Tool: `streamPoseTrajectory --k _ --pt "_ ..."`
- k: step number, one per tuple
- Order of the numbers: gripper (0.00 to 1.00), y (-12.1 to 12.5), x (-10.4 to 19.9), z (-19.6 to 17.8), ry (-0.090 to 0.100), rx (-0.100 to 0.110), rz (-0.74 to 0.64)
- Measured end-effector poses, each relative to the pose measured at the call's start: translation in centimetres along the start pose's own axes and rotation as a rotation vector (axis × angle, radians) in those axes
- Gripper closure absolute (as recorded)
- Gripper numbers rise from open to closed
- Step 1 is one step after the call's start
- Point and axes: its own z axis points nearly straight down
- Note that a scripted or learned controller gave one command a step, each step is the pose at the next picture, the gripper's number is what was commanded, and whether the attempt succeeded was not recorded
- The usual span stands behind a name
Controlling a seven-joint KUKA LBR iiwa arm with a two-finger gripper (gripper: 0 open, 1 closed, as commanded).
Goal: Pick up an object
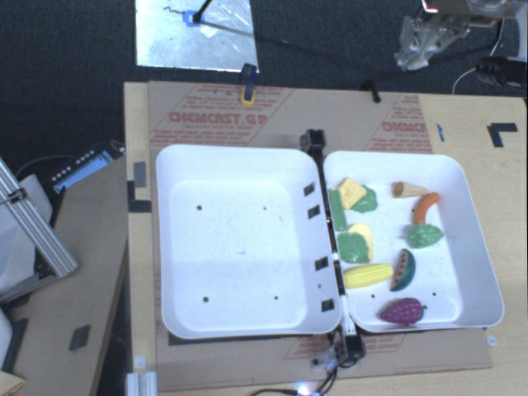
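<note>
No pickup is judged begun: the tool [417, 46] is seen far right, its state indeterminable; toys remain in the right bin [474, 221]

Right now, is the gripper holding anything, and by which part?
Nothing shows between its fingers. The gripper is up at the top right, off the bench, apart from the toy food in the right bin.
</note>
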Motion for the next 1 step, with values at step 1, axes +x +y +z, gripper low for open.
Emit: streamPoseTrajectory --k 1 --pt "1.0 0.03 3.46 -2.19 0.0 0.002 0.001"
